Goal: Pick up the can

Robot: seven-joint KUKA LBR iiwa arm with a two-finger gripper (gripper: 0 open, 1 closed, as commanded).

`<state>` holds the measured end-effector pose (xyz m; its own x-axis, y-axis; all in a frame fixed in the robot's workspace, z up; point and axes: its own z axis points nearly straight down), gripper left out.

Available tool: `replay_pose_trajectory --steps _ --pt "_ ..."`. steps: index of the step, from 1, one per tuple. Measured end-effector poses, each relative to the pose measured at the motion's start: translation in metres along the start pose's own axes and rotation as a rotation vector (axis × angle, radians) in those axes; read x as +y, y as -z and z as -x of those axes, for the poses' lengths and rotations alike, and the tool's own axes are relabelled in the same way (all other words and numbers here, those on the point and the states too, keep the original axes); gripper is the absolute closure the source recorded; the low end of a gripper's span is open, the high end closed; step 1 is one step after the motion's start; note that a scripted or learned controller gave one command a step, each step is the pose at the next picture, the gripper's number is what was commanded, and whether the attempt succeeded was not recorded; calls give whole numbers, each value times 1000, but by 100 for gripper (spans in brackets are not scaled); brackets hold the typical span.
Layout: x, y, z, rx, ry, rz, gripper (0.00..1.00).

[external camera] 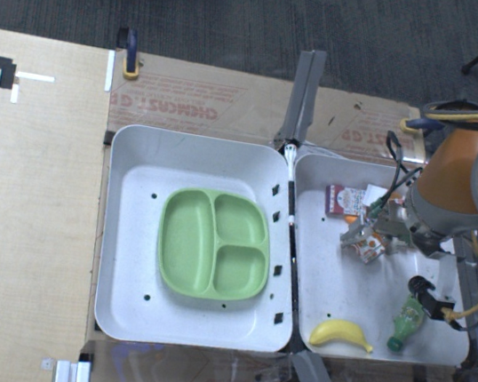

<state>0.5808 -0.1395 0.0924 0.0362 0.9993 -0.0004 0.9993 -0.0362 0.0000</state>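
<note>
Yellow curved banana (342, 335) lies at the front of the right white bin (332, 286), close to the front wall. Just to its right a small green plastic bottle (407, 319) leans with its cap toward the back. Farther back in the same bin is the crushed silver metal can (365, 245), with some red and orange on it. It sits on the bin floor near the middle, a bit toward the back. The gripper (386, 223) is right over the can, at its back right side, and it looks like they touch. It is too dark and crowded there to tell how far the gripper is open or if it has hold of the can. A flat red and white packet (345, 200) lies just behind the can, near the back wall. The banana and bottle are well apart from the can. The left white bin (111, 210) holds a light green plastic plate with three parts (214, 245), lying flat in the middle.
</note>
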Motion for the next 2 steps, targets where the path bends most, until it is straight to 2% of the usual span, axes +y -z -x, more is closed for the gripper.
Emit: replay_pose_trajectory --steps 1,2 --pt "0 10 0 0 -1 1 100" --pt "19 119 14 -1 -13 0 100"
